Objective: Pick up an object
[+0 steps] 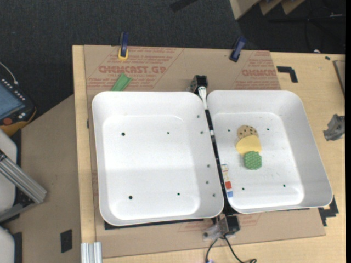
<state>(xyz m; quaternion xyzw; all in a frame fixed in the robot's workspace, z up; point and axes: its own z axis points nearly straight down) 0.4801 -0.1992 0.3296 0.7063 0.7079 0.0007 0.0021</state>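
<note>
Yellow piece [248,143] btwn tan spotted cookie [247,131] & green dimpled disc [252,160], right bin [307,147]; hand [333,128] state unclear.

Two blue clamps [124,39] [238,48] pin brown board [164,64] — green tape strip [120,82] near left bin [104,163].

Bright, even overhead light; slightly soft focus.
</note>
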